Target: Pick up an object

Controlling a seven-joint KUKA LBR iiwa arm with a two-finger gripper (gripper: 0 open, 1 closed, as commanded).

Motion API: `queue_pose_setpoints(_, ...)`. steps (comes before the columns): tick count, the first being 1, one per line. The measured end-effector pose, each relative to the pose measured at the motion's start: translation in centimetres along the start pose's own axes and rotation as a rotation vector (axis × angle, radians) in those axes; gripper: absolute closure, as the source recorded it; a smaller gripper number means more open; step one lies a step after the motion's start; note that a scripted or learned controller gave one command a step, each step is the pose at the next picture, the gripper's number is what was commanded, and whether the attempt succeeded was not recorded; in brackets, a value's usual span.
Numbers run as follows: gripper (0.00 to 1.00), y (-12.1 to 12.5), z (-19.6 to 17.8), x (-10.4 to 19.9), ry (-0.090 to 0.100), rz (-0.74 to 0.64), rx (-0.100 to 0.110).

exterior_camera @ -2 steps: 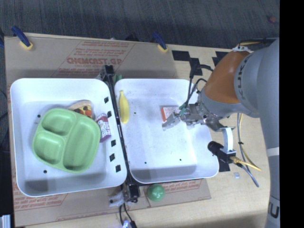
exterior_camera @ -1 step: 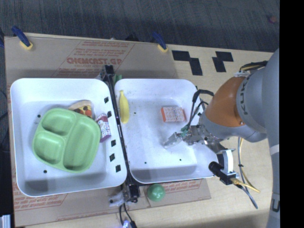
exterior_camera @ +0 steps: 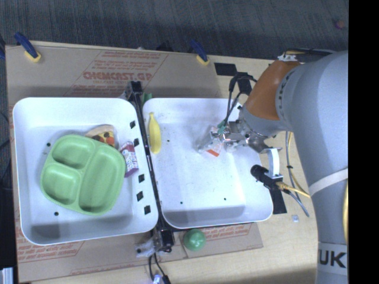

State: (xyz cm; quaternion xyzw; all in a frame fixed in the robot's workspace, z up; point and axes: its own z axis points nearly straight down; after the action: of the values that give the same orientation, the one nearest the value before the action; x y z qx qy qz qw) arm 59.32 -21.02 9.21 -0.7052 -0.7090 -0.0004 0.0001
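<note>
Beside tool (exterior_camera: 220, 136), right bin (exterior_camera: 195, 200) held clear wrapper (exterior_camera: 212, 147), banana (exterior_camera: 154, 133); farther bin (exterior_camera: 29, 158) green tray (exterior_camera: 83, 173). Tool's opening unreadable.

A small crumpled clear wrapper with an orange patch (exterior_camera: 213, 145) lies in the right bin's upper middle (well apart from the yellow banana (exterior_camera: 154, 133) lying lengthwise along that bin's left wall).
</note>
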Motion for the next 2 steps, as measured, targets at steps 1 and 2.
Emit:
queue_pose_setpoints(1,0.00,-6.8,0.0,-0.1,0.000,-0.001,0.004)
queue_pose_setpoints(2,0.00,-0.1,0.0,0.0,0.000,0.001,0.001)
